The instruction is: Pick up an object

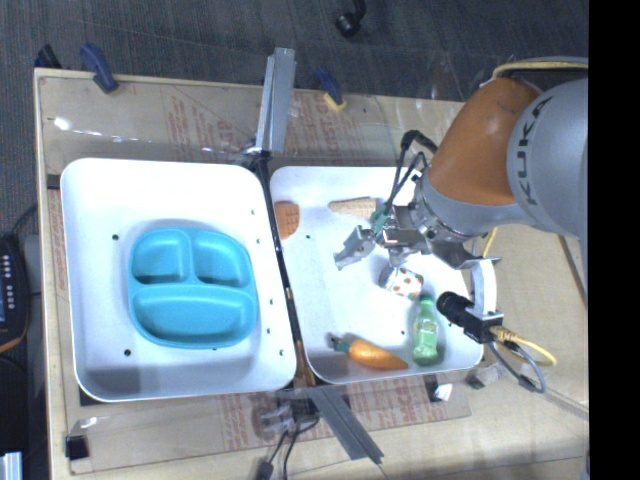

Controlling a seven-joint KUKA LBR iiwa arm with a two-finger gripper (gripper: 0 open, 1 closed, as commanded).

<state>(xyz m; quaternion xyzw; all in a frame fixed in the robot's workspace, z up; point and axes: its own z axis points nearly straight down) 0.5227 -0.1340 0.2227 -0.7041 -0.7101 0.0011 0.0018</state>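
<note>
Scanning from the left, the left bin [80, 198] carries a blue divided tray [192, 288], well apart from the action. Crossing the divider into the right bin [310, 363], there's a brown rounded piece [287, 218] tucked against the left wall, and down at the near edge an orange carrot [372, 353] lying with its long axis running left to right. Up top, a pale tan piece [352, 206] lies near the far wall. Now the gripper [352, 248]: its fingers [345, 258] look parted and empty, hanging over bare bin floor. Just to their right sits a small white spotted block [404, 285], and beyond that a green bottle [426, 331], long axis running near to far. My read: the block is the nearest pick, a short shift right and toward the near edge.
</note>
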